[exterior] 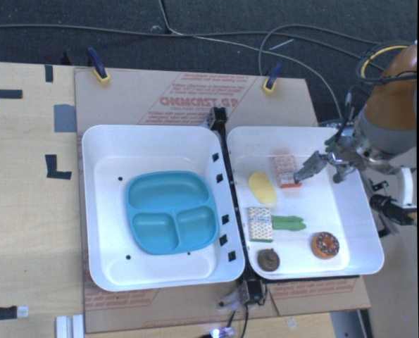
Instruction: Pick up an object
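Several small objects lie in the right bin (350, 210): a yellow lemon-shaped piece (262, 187), a pink and white packet (285, 168), a green and white packet (260, 224), a green piece (288, 222), a dark brown donut (268, 260) and a sprinkled donut (325, 245). My gripper (317, 177) hangs over the upper right of this bin, just right of the pink packet. It is open, with nothing between its fingers. One fingertip (300, 177) points at the packet's right edge.
The left bin (100, 189) holds a blue divided tray (171, 210). A black divider with clips (225, 189) runs between the bins. Cables cross the dark floor behind the bench. Two clamps (98, 67) pin the cardboard sheet at the back.
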{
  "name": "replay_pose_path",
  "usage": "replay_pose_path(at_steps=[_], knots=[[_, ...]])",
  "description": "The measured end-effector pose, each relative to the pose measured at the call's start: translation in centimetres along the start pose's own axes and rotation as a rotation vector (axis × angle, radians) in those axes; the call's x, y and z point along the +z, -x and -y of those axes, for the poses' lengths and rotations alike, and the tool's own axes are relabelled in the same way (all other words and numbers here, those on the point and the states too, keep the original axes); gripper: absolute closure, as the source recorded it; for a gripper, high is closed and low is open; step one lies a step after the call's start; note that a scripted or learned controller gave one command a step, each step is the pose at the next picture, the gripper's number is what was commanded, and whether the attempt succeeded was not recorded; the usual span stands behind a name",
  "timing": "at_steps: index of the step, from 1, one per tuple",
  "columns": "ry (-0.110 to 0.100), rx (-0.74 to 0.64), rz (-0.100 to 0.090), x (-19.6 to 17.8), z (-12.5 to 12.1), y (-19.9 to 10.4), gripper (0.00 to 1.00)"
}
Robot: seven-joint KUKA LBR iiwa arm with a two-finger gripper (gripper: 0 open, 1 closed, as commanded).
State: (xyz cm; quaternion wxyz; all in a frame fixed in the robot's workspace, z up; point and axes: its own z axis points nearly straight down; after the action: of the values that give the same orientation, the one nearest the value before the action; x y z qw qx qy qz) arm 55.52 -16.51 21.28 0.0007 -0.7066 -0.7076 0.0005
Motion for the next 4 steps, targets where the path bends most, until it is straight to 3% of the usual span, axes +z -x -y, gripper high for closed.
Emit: replay_pose_path(at_steps=[2,3,4], knots=[[-0.004,0.001,0.000,10.7,0.9,0.6,0.00],[0.002,0.000,0.002,12.8,0.9,0.5,0.00],[0.005,0.000,0.004,11.6,0.8,0.6,1.00]])
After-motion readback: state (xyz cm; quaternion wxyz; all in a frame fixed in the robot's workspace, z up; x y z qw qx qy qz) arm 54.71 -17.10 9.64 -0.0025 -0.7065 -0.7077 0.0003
